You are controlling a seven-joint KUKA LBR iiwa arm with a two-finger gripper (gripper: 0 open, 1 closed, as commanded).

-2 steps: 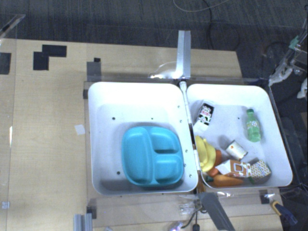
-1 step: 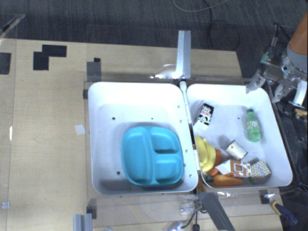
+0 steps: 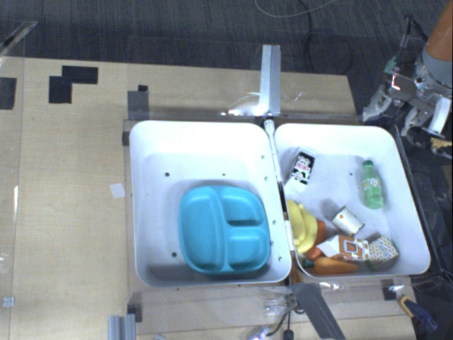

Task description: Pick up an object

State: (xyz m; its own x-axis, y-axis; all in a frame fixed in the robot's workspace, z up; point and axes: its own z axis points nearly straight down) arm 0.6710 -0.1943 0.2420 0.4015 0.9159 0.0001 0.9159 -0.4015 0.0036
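My gripper hangs at the far right, above the back right corner of the right bin, clear of everything inside it. In that bin a green bottle lies near the right wall. A small black and white box lies near the divider. At the front are a yellow banana, a silver can, an orange carrot, a printed carton and a patterned pouch, crowded together. The arm's orange band shows at the top right edge.
A blue divided plate lies in the front half of the left bin. A metal post stands behind the divider between the bins. Cables run across the dark floor at the back.
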